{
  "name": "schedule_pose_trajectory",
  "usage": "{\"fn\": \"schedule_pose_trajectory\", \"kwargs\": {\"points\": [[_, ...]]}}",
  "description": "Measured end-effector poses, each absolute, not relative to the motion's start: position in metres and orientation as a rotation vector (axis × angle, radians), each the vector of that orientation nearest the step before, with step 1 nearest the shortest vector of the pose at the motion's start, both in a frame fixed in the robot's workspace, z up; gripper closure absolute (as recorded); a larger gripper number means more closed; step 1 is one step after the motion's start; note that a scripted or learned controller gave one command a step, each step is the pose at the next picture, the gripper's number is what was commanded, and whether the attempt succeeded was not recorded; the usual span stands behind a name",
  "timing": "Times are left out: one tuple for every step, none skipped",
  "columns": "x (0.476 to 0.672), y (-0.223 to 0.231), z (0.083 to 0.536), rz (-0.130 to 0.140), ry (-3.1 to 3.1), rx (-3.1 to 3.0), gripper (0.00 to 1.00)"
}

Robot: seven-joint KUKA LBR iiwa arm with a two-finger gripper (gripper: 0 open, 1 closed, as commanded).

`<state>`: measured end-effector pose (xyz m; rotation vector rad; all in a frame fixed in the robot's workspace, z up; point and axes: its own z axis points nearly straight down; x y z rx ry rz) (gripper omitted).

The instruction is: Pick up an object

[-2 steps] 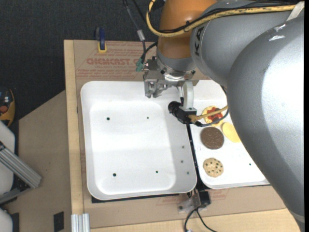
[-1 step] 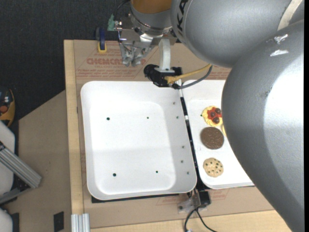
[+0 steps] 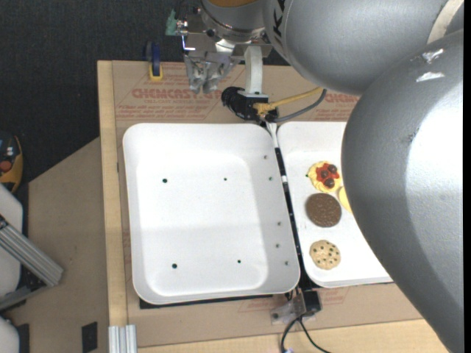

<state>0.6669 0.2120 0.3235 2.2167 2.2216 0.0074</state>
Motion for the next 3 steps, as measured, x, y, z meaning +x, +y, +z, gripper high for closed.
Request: {"fn": "schedule_pose_trajectory", "kwargs": {"points": [[0.667, 0.217, 0.329, 0.005, 2.221, 2.219, 1.0], [0.662, 0.225, 0.338, 0.007, 2.221, 2.218, 1.0], [0.655, 0.224, 0.346, 0.004, 2.22, 2.22, 1.0]]}}
